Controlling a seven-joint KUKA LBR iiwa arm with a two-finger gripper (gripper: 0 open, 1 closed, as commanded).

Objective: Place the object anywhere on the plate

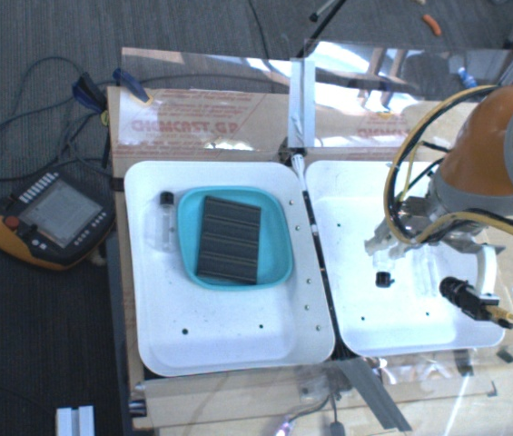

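Lying on the plate [279, 252] in the left bin [147, 334], the dark block [229, 239] runs lengthwise front-to-back; the gripper [385, 278] state cannot be told.

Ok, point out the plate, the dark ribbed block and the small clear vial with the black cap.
plate [276, 243]: camera view, bare turquoise right rim.
dark ribbed block [229, 239]: camera view, middle of its top face.
vial [162, 221]: camera view, clear body below the black cap.
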